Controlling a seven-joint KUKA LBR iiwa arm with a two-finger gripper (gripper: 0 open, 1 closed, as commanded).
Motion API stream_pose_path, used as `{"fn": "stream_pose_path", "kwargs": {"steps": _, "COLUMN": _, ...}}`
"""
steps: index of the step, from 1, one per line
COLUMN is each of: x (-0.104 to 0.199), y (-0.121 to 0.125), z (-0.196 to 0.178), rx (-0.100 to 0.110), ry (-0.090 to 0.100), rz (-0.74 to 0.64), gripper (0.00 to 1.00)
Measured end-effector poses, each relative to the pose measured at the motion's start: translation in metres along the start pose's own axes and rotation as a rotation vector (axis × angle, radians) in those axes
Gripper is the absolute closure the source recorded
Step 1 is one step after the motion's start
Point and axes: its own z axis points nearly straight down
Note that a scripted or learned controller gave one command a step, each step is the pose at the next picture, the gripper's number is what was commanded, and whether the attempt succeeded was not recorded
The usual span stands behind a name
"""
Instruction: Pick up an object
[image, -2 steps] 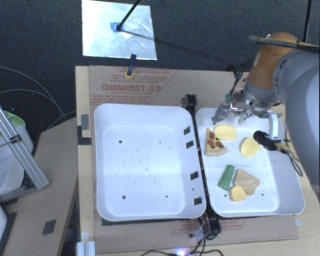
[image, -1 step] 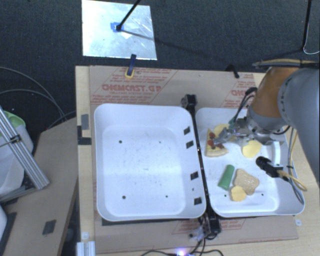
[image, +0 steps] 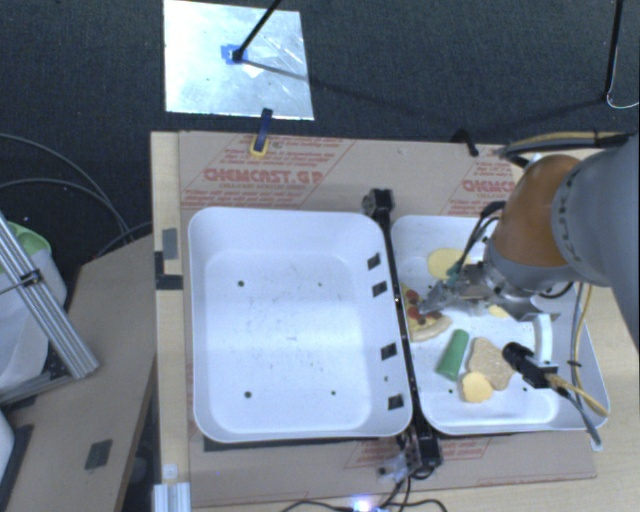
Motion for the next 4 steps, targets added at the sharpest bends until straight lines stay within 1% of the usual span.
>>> {"fn": "stream_pose_path", "kwargs": {"steps": 1, "x": 0.007, "y": -0.023, "z": -0.001, "rx": -0.005, "ry": -0.006, "rz": 0.004, "gripper": 0.00}}
{"fn": "stream_pose_path", "kwargs": {"steps": 2, "x": -0.009, "y": -0.023, "z": 0.000, "rx": 0.001, "ry": 0.003, "rz": -0.001, "gripper": 0.00}}
{"fn": "stream_pose_path", "kwargs": {"steps": 3, "x": -0.027, "y": 0.013, "z": 0.001, "rx": 0.004, "ry": 0.002, "rz": -0.006, "gripper": 0.00}}
{"fn": "stream_pose_path", "kwargs": {"steps": 4, "x": 0.007, "y": -0.081, "z": 0.000, "rx": 0.002, "ry": -0.002, "rz": 0.003, "gripper": 0.00}}
